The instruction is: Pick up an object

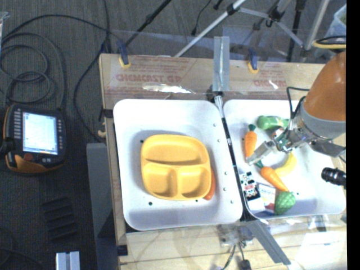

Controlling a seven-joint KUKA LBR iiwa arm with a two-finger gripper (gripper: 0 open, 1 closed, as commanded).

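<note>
Glossy yellow plastic tray [175, 167], smooth white bins [169, 114], wooden bench [157, 72]

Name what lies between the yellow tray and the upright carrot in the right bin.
In the camera view, between the yellow tray and the carrot lie bare white bin floor and the bins' adjoining rims.

The floor is covered in dark grey short-pile carpet [50, 218]. A pale plywood bench top [169, 75] stands on it, its back edge held by a blue and yellow clamp [121, 54] at the left and a second blue clamp [253, 61] further right. A grey metal upright post [221, 61] rises at the middle of the back edge. Black cables [34, 44] loop across the carpet left of the bench. A handheld control pendant with a lit white screen [35, 138] lies on the carpet near them. Silver tripod legs [264, 16] cross behind the bench. Lighting is even and diffuse.
</note>
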